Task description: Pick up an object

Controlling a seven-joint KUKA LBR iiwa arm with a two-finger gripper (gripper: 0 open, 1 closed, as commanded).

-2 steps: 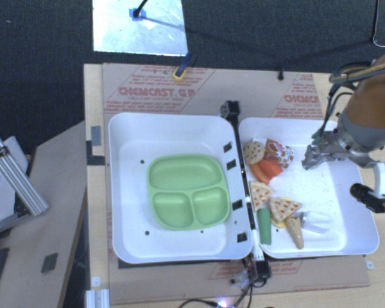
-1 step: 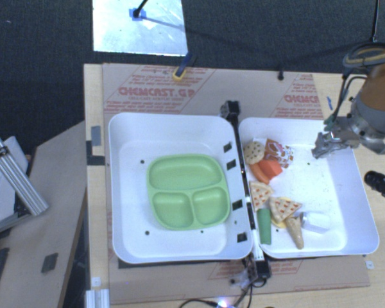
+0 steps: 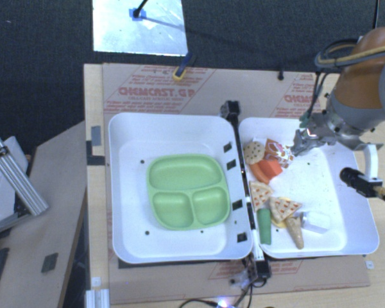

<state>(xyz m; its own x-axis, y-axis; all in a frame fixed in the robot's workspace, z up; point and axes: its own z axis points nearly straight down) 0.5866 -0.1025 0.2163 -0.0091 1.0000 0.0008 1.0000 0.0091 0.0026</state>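
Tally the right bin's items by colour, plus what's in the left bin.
Right bin, as far as the clutter lets me tell:
Orange/red: 2, an orange piece and a red-and-white piece
Tan: 4, a cookie, two wedges, a cone
Green: 1, a stick
Left bin:
Green: 1, a divided tray
Total: 8

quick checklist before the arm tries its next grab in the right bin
1. Gripper over the right bin: ok, at its upper left by the toy food.
2. Target under the gripper: ok, a red-and-white piece and an orange piece lie beside it.
3. Anything held in the jaws: cannot tell.
4. Pile spacing: not ok, pizza slices, green stick and cone lie crowded together.
5. Green divided tray in the left bin: ok, apart from the arm.
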